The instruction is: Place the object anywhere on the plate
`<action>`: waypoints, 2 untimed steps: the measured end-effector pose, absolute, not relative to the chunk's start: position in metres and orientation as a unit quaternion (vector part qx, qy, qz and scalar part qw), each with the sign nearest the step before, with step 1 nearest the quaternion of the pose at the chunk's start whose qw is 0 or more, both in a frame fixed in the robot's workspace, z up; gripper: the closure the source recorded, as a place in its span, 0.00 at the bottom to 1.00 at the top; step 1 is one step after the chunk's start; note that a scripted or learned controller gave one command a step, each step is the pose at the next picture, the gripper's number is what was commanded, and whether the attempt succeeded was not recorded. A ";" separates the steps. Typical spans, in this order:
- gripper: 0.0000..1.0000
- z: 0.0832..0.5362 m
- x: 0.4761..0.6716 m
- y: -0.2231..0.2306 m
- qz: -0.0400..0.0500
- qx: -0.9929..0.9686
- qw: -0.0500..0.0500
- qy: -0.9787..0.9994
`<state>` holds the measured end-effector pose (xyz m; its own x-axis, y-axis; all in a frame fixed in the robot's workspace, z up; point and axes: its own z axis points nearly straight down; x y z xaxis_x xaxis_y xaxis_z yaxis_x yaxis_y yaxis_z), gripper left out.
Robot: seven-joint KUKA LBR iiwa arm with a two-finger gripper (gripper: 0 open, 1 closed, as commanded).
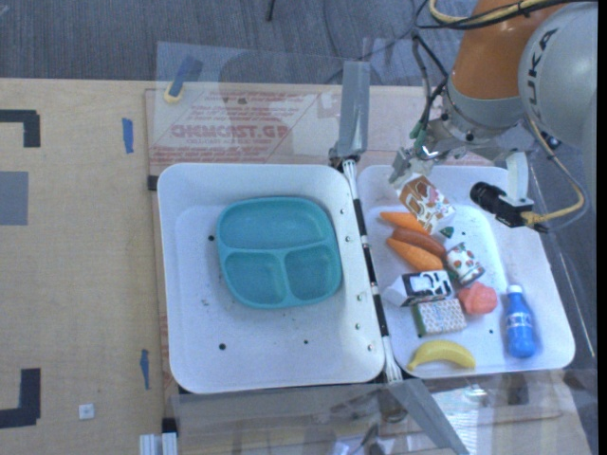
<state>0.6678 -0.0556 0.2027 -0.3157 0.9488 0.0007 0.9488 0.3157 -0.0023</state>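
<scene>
A teal plate (280, 251) with three compartments lies in the left bin (190, 349) with nothing on it. My gripper (410, 165) hangs over the far left corner of the right bin (555, 349), just beyond a small printed carton (426, 203). I see nothing held in it. The carton lies on the bin floor, and two orange carrots (408, 223) (415, 251) lie close in front of it.
The right bin also holds a small printed can (464, 263), a black-and-white box (427, 285), a patterned box (439, 316), a red ball (480, 299), a blue bottle (518, 322) and a banana (442, 354). A grey divider post (354, 112) stands behind the bins.
</scene>
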 end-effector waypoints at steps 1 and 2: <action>1.00 0.183 0.648 0.026 0.000 -0.523 0.001 -0.852; 1.00 0.184 0.626 0.012 -0.001 -0.582 0.000 -0.813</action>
